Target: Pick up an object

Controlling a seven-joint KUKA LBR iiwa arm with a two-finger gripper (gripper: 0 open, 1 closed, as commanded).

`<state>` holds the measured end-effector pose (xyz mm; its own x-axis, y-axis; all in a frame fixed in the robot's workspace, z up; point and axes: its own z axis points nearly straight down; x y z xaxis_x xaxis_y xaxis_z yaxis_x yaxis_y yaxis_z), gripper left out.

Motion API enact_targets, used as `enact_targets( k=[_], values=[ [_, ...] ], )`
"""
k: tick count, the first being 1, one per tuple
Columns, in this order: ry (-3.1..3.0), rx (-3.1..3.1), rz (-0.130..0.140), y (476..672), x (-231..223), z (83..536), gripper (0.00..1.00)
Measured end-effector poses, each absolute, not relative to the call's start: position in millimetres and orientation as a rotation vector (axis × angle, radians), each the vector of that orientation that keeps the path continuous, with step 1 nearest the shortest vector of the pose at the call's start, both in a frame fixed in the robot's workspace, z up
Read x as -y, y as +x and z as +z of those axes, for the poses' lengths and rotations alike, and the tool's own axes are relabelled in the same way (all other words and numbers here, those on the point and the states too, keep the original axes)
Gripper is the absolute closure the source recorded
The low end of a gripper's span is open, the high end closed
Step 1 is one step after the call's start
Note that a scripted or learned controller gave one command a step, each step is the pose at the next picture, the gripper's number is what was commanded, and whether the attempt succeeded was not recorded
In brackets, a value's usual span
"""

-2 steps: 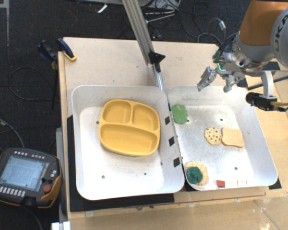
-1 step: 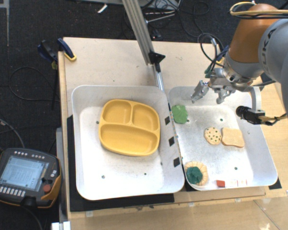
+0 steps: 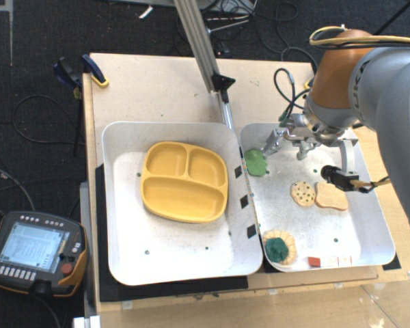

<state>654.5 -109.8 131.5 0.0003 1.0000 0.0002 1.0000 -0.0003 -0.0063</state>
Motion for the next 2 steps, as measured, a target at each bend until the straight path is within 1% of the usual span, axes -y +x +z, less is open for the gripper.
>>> enact_targets(
  k=[1,2],
  values=[
    [-2.221,2.220,0.005,654.3,110.4,94.6,0.00],
    [-2.225,2.223,0.000,655.8,110.5,107.6,1.00]
  ],
)
